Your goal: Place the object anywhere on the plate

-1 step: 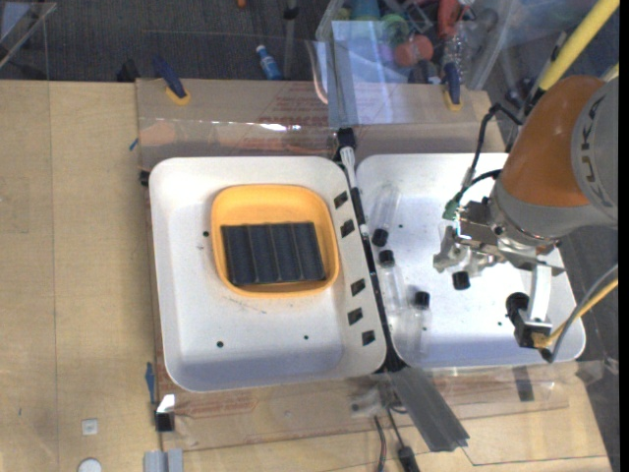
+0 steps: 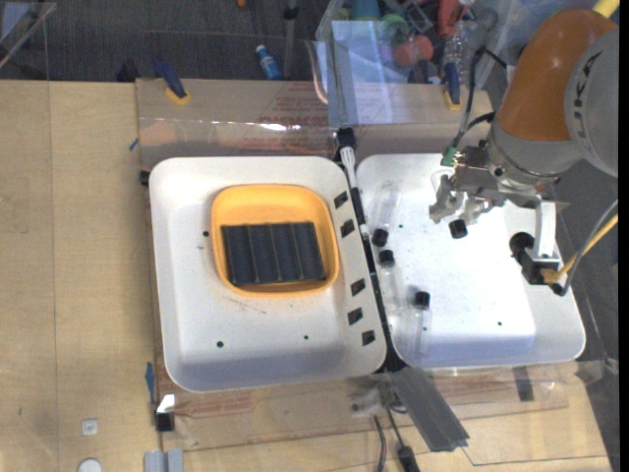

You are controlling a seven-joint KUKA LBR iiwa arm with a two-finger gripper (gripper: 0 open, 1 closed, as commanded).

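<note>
A yellow plate (image 2: 224, 207) with rounded corners sits in the left bin (image 2: 187, 332). A black ribbed rectangular object (image 2: 273, 252) lies flat on the plate and covers most of its middle. My gripper (image 2: 456, 207) hangs over the upper part of the right bin (image 2: 491, 337), well to the right of the plate and apart from the black object. Nothing shows in it. The grey arm with its orange band (image 2: 550, 67) comes in from the upper right.
A black divider (image 2: 359, 254) with square tabs runs between the two bins. Small black bits (image 2: 420, 299) lie on the right bin's floor near the divider. A clear box of coloured items (image 2: 413, 28) stands behind the bins.
</note>
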